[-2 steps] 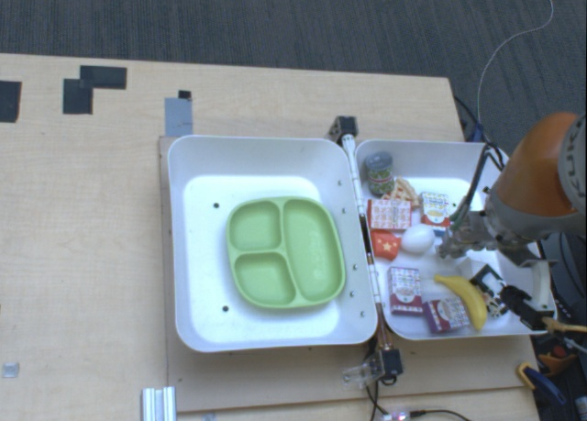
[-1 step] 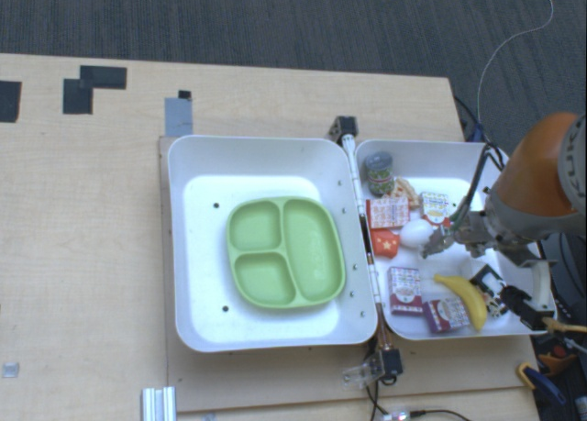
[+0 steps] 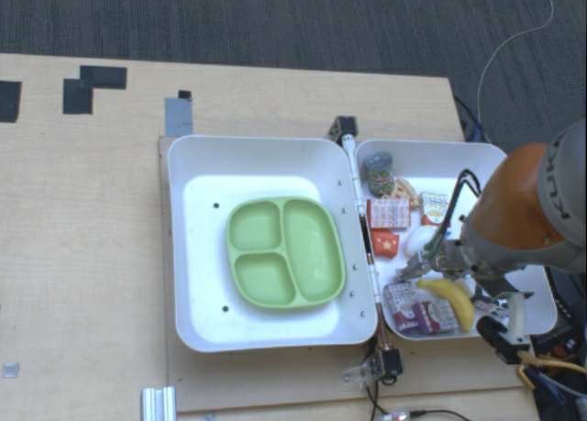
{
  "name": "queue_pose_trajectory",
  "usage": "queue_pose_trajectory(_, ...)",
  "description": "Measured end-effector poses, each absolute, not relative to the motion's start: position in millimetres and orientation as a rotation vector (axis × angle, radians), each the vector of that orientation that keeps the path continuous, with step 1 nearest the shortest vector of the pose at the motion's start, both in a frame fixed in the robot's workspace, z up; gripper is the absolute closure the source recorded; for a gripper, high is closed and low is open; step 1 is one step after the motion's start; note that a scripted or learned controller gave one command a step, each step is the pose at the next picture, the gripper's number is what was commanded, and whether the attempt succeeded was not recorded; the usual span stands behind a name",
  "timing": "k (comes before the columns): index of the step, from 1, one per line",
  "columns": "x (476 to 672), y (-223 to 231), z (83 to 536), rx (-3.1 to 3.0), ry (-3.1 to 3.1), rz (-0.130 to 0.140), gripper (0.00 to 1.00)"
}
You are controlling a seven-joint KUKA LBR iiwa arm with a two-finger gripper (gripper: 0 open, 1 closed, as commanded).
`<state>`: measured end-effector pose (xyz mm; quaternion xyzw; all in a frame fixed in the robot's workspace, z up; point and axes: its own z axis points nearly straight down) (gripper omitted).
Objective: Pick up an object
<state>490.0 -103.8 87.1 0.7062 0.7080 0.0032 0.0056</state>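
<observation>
The right bin (image 3: 486,155) holds several small objects. A grey-lidded jar (image 3: 378,171) stands at its far left corner, with a red-and-white box (image 3: 389,215) and a small red item (image 3: 386,244) below it. A banana (image 3: 452,301) lies near the front, beside a purple packet (image 3: 417,313). The gripper (image 3: 417,268) hangs low over the bin's front left part, just above the purple packet and left of the banana, close to a white round object (image 3: 417,239). I see nothing held in it. The arm's orange band (image 3: 518,208) covers the bin's right half.
The left bin (image 3: 197,227) carries a green three-compartment plate (image 3: 284,252). A yellow-and-white packet (image 3: 435,204) and a snack packet (image 3: 403,192) lie at the back of the right bin. Cables and a connector (image 3: 381,366) sit by the bench's front edge.
</observation>
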Motion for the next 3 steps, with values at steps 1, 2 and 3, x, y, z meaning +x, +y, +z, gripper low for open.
queue_pose_trajectory(1,492.1,-104,98,2.207,2.214,0.016,1.0)
queue_pose_trajectory(2,492.0,-104,98,2.207,2.214,0.015,0.0)
queue_pose_trajectory(3,493.7,-103,109,2.203,2.214,0.02,1.0)
